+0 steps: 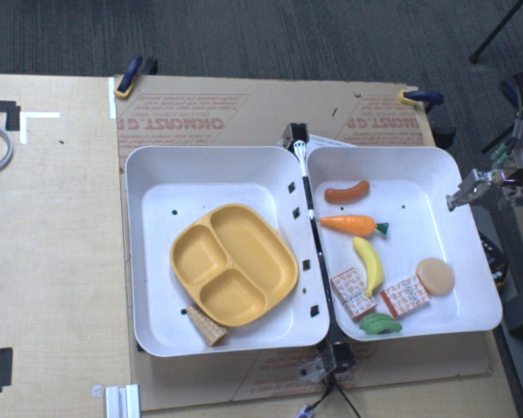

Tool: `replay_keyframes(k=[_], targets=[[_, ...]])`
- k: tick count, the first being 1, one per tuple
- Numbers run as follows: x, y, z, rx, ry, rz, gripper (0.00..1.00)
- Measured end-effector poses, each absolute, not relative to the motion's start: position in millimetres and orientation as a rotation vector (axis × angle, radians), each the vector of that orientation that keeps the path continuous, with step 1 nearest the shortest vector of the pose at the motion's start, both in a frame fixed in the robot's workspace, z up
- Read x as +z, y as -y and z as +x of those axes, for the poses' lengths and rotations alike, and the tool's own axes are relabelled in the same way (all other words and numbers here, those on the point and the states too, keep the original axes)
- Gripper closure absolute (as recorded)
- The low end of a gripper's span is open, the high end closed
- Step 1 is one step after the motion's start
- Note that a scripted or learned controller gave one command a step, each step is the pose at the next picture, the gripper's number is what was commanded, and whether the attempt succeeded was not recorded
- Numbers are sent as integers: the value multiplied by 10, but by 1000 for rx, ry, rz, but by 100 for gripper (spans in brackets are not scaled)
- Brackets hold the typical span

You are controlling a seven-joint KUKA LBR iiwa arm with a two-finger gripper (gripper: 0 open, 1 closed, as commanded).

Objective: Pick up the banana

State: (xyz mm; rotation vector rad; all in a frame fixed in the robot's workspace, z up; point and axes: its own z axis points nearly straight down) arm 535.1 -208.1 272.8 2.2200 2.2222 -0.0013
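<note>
Lying in the right bin (436, 168), banana (370, 265): between carrot (349, 225) and two small cartons. Gripper (471, 190): at the bin's right rim, well apart from the banana; grip state cannot be told.

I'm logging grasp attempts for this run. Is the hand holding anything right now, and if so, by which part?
Nothing is held. The hand is at the right bin's right rim, while the banana lies untouched in that bin.

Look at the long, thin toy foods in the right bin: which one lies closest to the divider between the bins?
The carrot: its orange tip nearly reaches the divider, while the sausage and banana lie farther right.
</note>
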Motion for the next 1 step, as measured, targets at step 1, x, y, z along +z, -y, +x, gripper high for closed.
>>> replay_keyframes(k=[1], targets=[[1800, 1453, 5402, 0, -2355, 2080, 0]])
